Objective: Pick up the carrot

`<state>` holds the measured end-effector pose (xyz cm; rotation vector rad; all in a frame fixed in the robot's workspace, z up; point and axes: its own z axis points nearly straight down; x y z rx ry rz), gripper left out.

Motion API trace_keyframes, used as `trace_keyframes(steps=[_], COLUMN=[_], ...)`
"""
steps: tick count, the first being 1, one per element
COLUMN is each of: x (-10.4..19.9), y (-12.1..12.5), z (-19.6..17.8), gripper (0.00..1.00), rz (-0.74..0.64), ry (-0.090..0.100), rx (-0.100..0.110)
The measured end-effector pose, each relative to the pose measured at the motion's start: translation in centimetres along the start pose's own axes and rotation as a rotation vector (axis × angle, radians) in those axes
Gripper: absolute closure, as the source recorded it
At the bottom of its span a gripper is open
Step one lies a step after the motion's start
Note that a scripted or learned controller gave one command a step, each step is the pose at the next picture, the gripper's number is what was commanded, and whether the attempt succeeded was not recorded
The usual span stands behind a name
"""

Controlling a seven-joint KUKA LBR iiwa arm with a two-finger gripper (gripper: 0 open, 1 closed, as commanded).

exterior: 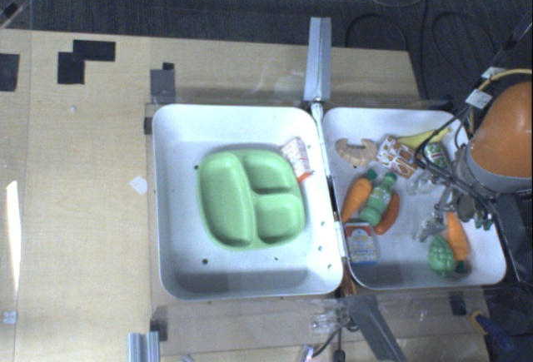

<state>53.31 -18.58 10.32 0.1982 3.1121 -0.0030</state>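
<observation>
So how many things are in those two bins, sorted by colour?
Orange: 3, a carrot, a second carrot under the gripper, an orange-red piece
Green: 3, the tray, bottle, broccoli
Yellow: 1, banana
Tan: 1, cookie
Printed packets and jar: 3, at
Total: 11

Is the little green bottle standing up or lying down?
Lying down. The green bottle lies on its side in the right bin, white cap pointing up-view, resting between a carrot and a red-orange item.
</observation>
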Motion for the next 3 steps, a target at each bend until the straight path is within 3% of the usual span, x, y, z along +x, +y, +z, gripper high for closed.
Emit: trace_keyframes(steps=[1,2,3], x=[0.3,0.0,0.0], y=[-1.2,-1.1,-1.1], z=[1.3,0.0,0.1], gripper=[0.0,1.0,0.0], rz=[-0.036,-0.034,-0.034], ry=[0.009,-0.001,-0.001], rx=[-0.002,0.0,0.0])
